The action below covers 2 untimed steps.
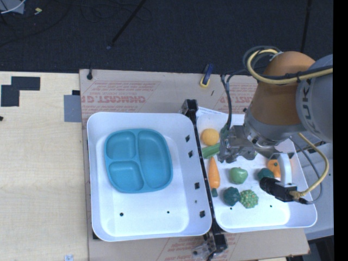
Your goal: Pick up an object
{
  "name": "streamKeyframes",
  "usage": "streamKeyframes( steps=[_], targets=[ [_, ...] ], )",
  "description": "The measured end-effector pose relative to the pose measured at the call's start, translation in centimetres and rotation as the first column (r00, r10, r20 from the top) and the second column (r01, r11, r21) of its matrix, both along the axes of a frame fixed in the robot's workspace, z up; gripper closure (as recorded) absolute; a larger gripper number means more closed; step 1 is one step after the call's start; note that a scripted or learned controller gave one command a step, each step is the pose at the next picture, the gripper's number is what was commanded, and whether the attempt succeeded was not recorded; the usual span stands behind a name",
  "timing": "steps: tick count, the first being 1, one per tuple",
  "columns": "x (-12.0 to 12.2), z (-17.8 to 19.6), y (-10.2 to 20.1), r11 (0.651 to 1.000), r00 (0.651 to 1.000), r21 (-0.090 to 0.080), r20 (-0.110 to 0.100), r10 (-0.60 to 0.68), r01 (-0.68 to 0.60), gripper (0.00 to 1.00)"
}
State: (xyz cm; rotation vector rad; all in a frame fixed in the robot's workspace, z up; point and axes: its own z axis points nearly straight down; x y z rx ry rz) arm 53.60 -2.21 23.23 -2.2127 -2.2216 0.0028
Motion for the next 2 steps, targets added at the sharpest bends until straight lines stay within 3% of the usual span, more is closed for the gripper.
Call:
streamKeyframes(
  steps=[1,2],
  targets=[
    [-3.4,0.0,4.7,1.0,1.0,-0.001,-0.001,-0.001,0.001,1.0],
    [-4.2,0.2,7.8,1.0,1.0,-0.001,0.0,0.0,0.0,1.0]
  ],
)
